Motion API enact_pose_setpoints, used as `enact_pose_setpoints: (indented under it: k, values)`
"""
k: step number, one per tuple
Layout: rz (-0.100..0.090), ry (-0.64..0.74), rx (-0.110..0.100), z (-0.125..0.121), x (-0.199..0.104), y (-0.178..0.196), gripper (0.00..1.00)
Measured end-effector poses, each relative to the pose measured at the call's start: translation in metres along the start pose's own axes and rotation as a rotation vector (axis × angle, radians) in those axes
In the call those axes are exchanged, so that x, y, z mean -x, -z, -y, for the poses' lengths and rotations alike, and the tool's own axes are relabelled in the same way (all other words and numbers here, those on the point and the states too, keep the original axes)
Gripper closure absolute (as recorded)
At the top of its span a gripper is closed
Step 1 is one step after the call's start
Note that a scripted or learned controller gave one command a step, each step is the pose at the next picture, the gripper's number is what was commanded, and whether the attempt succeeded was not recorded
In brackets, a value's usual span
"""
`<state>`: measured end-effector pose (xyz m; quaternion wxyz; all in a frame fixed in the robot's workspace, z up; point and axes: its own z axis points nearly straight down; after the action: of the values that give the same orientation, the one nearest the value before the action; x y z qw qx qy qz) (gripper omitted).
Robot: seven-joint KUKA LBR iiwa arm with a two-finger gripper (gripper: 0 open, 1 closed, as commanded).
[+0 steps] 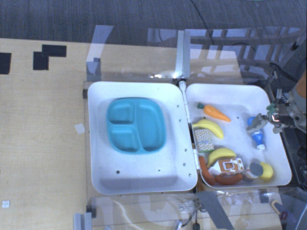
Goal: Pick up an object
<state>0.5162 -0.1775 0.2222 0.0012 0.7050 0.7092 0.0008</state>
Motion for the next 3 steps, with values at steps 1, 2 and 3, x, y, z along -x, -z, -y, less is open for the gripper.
enact_pose_setpoints:
  k: [1, 2, 3]
  values:
    - [-0.001, -0.188, -0.002, 0.006, 0.028, -0.114, 0.00]
    - [0.000, -0.186, 0.002, 0.005, 0.027, -0.103, 1.00]
    - [0.000, -0.387, 0.002, 0.016, -0.010, 0.006, 1.00]
